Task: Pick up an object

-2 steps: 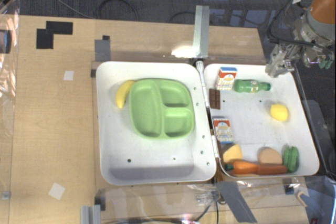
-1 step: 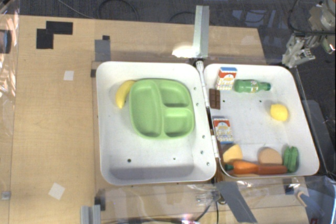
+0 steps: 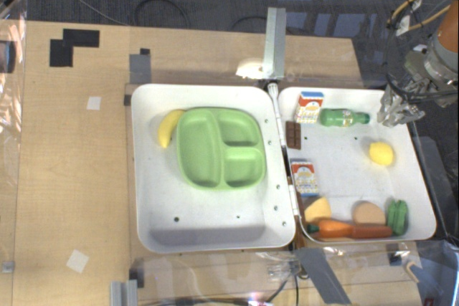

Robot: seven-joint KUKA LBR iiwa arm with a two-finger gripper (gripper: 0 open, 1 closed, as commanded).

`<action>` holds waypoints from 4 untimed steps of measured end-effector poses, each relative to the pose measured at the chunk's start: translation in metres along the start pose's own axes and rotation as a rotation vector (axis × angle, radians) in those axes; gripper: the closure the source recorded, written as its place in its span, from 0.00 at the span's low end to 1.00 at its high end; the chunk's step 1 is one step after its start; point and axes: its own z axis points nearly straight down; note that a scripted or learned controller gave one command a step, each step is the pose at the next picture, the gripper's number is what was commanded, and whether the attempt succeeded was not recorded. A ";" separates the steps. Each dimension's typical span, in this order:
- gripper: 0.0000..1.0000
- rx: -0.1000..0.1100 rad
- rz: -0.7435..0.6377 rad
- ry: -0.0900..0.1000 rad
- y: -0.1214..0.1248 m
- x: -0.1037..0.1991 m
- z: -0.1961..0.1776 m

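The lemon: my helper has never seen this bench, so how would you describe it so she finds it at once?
Look at the right bin, the one that the gripper hangs over. The lemon lies by itself near that bin's right wall, below the green bottle. It is the small, round, plain yellow thing, with nothing touching it.

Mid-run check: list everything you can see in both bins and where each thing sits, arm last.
divided tray: 1, green, left bin
banana: 1, yellow, left bin, against the tray's left edge
cartons: 2, white and red, right bin, one top left, one at the left wall
bottle: 1, green, lying beside the top carton
lemon: 1, yellow, right bin's right side
carrot: 1, orange, right bin's bottom edge
gripper: 1, grey, above right bin's top right corner
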 end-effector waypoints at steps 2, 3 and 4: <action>1.00 0.001 -0.616 -0.002 -0.012 -0.019 0.079; 0.00 0.002 -0.615 -0.002 -0.012 -0.020 0.079; 0.00 0.005 -0.654 -0.003 0.048 0.020 0.140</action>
